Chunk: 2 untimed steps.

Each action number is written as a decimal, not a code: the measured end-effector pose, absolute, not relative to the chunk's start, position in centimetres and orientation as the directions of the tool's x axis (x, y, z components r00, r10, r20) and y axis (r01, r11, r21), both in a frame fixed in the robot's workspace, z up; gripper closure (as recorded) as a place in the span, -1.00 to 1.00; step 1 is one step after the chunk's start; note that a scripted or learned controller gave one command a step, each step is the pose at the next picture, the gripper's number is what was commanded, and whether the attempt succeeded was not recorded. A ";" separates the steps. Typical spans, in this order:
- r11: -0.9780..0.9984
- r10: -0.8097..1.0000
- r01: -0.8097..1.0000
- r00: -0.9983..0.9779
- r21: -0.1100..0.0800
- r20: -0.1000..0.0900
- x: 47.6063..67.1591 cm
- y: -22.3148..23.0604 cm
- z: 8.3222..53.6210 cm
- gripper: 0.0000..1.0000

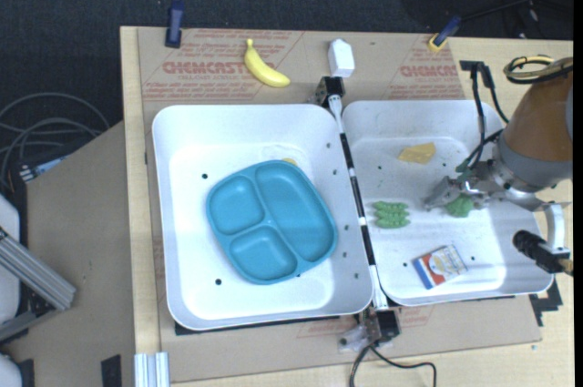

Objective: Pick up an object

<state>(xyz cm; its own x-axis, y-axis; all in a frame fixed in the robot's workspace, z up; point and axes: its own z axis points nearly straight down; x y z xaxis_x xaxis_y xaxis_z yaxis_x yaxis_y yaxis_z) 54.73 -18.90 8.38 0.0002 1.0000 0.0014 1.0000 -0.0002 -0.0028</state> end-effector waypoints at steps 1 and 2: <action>-0.001 1.000 1.000 0.001 0.001 0.000 54.8 -19.0 9.5 1.00; 0.002 1.000 1.000 -0.002 0.002 0.001 57.5 -9.7 8.4 1.00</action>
<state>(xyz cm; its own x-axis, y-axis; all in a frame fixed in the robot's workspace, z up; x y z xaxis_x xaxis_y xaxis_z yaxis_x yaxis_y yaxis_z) 57.50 -9.72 8.45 -0.0021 1.0000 0.0008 1.0000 0.0021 0.0015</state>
